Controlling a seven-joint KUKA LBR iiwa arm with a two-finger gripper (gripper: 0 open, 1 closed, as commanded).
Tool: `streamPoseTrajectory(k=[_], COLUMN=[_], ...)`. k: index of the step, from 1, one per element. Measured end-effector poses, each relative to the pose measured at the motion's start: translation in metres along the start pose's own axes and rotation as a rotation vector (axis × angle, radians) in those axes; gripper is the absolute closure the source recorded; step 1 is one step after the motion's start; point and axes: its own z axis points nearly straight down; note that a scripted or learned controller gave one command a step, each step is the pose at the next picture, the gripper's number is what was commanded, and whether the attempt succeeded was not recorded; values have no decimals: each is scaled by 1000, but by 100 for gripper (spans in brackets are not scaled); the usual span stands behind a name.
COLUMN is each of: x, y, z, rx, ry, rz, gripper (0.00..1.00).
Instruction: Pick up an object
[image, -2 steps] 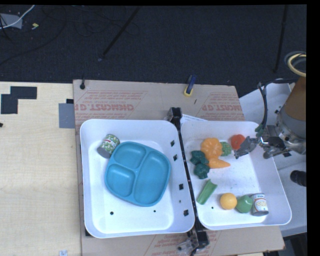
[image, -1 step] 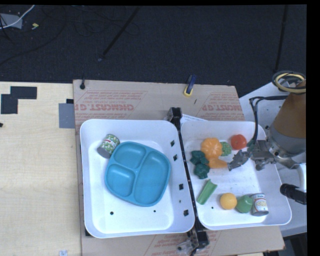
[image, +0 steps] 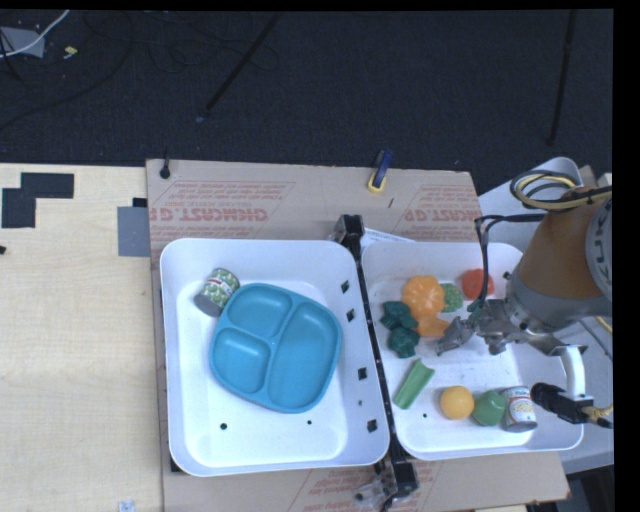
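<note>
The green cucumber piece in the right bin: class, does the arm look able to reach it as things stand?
Probably yes. The cucumber piece lies apart from its neighbours on bare bin floor, and the gripper hangs just above and right of it, nothing between.

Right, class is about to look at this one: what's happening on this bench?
A grey arm reaches in from the right, with its gripper low in the right bin, among toy foods near an orange piece and dark green pieces. Nothing shows between its fingers. The left bin holds a blue tray and a small can.

Even bright light, soft shadows, slightly blurry
</note>
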Motion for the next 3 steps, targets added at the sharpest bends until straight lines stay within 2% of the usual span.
streamPoseTrajectory(k=[1,2,3], x=[2,1,8], y=[0,0,5], z=[31,19,-39], rx=[-2,-4,-10], ry=[-1,-1,-3], rz=[1,6,0], gripper=[0,100,100])
